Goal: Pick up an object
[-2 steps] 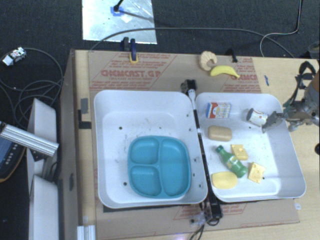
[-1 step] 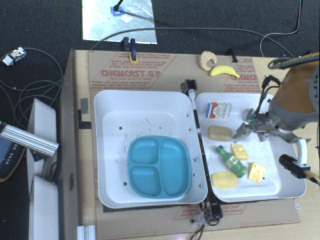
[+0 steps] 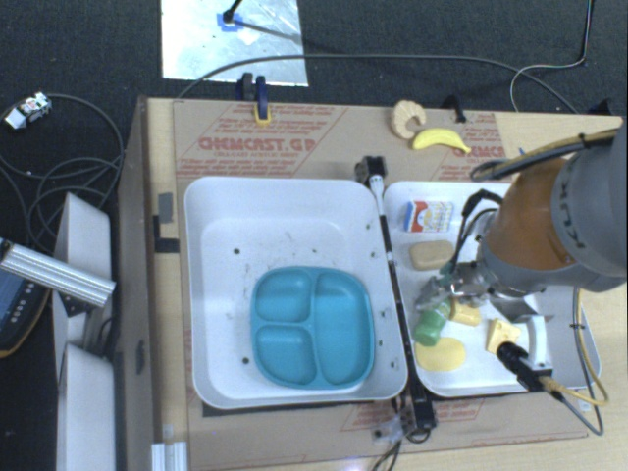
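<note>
Candidate target: small green rounded plastic piece (image 3: 429,326), lying in the right white bin (image 3: 564,386) among a cluster of toy food items. It sits just below and slightly left of the gripper (image 3: 449,290), near enough that it may be touching the tool; the slant of the view does not settle that. No object is visibly held, and whether the tool is spread or closed cannot be told, since the wrist and orange band cover it from above.

Immediately around the tool:
- pale yellow block (image 3: 465,314), just beside the green piece, under the tool's right edge
- flat yellow disc-shaped piece (image 3: 441,354), further below, touching or nearly touching the green piece
- yellow wedge-like piece (image 3: 503,335), below the wrist to the right
- beige oval piece (image 3: 430,255), just above the tool
- red, white and blue printed carton (image 3: 430,216), further above

Well off to the tool's left: blue three-compartment plastic plate (image 3: 314,327) in the left white bin (image 3: 226,214).

Risks, as judged:
- Crowding: closing here could catch two pieces, or pinch one by its edge and squirt it sideways.
- The green piece looks rounded and smooth, so likely to roll out of the grasp.
- The bin divider is close on the left; a pushed piece could jam there.
</note>
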### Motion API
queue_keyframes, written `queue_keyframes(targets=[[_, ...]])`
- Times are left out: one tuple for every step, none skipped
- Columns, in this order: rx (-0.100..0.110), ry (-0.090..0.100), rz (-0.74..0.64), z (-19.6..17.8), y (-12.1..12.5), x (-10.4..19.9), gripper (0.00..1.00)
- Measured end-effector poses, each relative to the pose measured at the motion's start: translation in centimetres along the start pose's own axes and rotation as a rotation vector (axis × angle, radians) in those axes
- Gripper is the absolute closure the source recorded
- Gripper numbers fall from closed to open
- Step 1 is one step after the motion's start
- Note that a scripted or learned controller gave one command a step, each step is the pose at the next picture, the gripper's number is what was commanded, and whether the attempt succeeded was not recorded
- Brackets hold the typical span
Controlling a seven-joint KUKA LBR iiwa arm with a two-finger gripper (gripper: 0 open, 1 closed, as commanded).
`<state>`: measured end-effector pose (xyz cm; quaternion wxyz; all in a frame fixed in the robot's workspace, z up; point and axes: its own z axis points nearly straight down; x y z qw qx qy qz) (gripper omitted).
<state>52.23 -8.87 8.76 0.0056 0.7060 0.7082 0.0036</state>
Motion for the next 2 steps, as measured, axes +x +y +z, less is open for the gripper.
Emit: queue_keyframes(targets=[[-0.005,-0.004,0.001,-1.1,0.2,-0.2,1.00],[0.007,0.003,-0.002,-9.8,6.7,5.8,1.00]])
